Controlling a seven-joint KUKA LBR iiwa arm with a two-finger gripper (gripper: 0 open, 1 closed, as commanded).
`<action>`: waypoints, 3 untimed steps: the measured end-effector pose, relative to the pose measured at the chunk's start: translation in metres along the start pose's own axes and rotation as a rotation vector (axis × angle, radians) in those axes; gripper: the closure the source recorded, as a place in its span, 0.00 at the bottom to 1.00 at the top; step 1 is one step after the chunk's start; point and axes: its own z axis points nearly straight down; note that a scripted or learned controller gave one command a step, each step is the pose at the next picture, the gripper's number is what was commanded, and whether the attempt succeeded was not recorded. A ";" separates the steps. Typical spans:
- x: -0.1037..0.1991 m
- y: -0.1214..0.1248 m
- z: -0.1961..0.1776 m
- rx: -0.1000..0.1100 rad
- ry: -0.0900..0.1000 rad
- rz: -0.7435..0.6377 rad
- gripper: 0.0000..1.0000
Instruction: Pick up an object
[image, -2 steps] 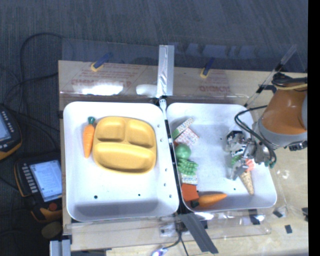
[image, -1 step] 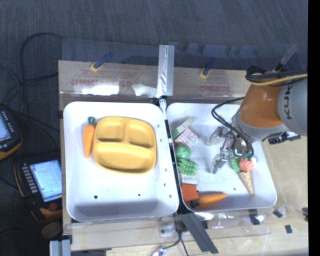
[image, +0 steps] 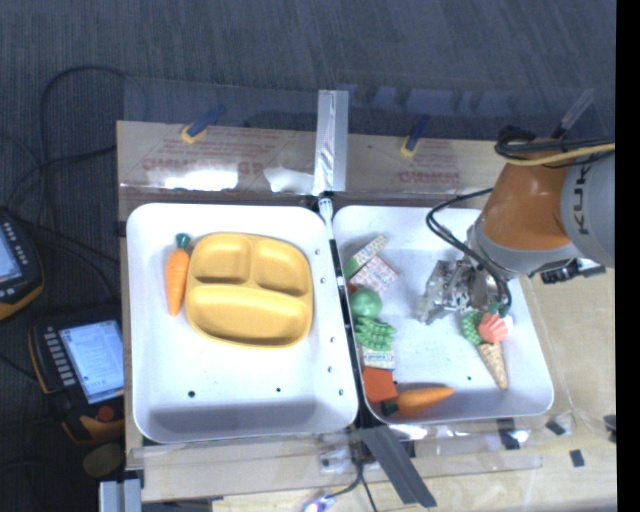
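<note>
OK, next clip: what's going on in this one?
A grey arm with an orange band reaches into the right bin, its tool low over the bin floor beside an ice cream cone toy. Nothing is visibly between its fingers. The left bin holds a yellow divided tray and a carrot.

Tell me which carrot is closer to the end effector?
The carrot at the bottom of the right bin, the same bin the end effector is over. The other carrot lies in the left bin, beside the yellow tray.
</note>
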 end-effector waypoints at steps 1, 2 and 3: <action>-0.035 0.052 0.009 -0.003 0.012 0.002 1.00; -0.039 0.067 0.010 0.000 0.005 0.079 1.00; -0.036 0.071 -0.030 0.000 0.016 -0.007 1.00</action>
